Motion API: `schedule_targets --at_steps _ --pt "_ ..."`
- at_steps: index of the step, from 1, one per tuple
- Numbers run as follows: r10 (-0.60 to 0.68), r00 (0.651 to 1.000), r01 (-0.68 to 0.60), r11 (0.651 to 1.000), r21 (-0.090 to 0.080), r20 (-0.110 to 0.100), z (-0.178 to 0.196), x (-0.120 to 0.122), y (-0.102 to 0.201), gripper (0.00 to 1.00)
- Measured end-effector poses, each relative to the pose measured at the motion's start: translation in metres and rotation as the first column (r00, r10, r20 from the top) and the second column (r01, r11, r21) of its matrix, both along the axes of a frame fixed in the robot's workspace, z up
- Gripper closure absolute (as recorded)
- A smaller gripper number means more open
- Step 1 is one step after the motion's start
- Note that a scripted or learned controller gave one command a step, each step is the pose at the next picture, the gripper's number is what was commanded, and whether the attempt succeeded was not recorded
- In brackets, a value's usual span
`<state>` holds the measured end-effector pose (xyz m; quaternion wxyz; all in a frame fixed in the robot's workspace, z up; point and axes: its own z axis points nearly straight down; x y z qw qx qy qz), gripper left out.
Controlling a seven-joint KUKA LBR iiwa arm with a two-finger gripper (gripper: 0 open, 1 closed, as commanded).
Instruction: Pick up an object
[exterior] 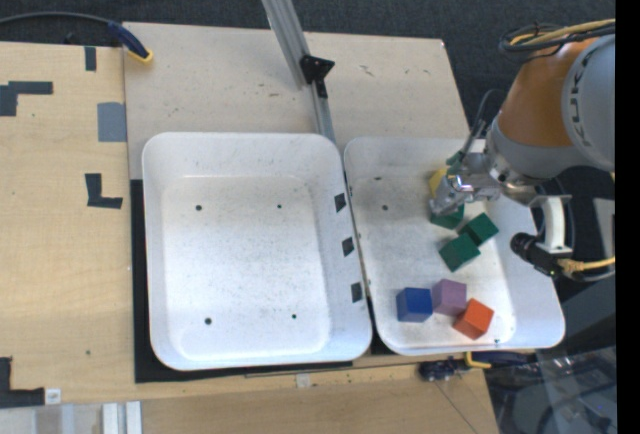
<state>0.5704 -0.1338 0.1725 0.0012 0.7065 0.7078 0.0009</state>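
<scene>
From my remote seat I see the pale wooden bench [230,87] carrying 2 shallow white plastic bins side by side on a black mat, the left white bin [160,252] being the wider and the right white bin [385,222] touching it along their shared rims. The grey arm with its orange band [545,107] reaches in from the right and hangs over the right bin's upper right part. A long grey metal rail [278,7] runs at a slant from the top edge down to the gap between the 2 bins. The two-finger gripper [452,192] sits low over the right bin, among a small cluster of objects; I cannot tell whether it is spread or closed, nor whether it pinches anything. Just beside it on its upper left I see a small yellow object [437,180], partly hidden, and just below it a dark green block [446,218]. Near those, toward the bin's right wall, lie 2 more green blocks, the upper green block [483,227] and the lower green block [460,251], touching each other. Close to the near rim rest a blue cube [414,303], a purple cube [451,294] and an orange cube [475,318], the 3 huddled together, well apart from the gripper.
</scene>
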Motion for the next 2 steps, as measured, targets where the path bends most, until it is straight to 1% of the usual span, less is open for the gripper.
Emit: schedule_targets --at_steps 1,2 --pt "0.000 1.000 0.000 1.000 0.000 -0.001 0.033 0.001 0.000 1.00" --pt "0.005 1.000 -0.005 1.000 0.003 -0.002 0.046 0.007 0.057 1.00"
